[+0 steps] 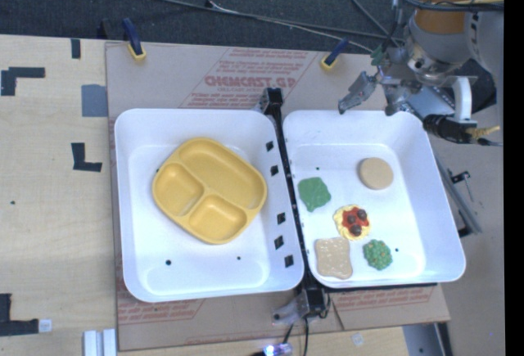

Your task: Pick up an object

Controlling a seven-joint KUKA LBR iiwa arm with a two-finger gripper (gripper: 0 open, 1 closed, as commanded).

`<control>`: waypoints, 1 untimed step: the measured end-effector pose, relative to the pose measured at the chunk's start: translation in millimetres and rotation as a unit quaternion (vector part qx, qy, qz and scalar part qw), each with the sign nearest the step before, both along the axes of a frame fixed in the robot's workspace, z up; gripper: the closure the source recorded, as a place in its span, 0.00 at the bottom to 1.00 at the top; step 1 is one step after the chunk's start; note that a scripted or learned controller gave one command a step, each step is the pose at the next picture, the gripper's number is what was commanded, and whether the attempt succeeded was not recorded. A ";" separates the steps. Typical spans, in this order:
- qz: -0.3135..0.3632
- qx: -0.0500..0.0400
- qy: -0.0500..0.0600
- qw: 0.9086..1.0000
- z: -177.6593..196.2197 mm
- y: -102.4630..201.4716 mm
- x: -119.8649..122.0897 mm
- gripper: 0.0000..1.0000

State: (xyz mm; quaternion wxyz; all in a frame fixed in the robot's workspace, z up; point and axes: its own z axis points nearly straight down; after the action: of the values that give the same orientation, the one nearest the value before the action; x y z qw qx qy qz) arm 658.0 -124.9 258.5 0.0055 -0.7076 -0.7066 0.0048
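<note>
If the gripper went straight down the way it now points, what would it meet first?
Probably the far rim of the right bin, or bare floor just inside it. The gripper hangs over that edge, up-view of the round tan piece. Depth is unclear from this slanted view.

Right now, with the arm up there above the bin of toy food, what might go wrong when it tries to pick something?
The green piece, egg, toast and broccoli lie close together, so the gripper might nudge a neighbour. They look flat, so it could slip off. The toast is near the bin wall, leaving little room.
</note>
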 end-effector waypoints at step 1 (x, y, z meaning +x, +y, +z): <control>0.002 -0.001 -0.007 1.000 8.7 0.3 2.1 0.00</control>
State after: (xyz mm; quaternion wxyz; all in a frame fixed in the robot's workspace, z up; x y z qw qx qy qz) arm 660.0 -124.6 267.2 0.0003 -0.7065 -0.7077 0.0007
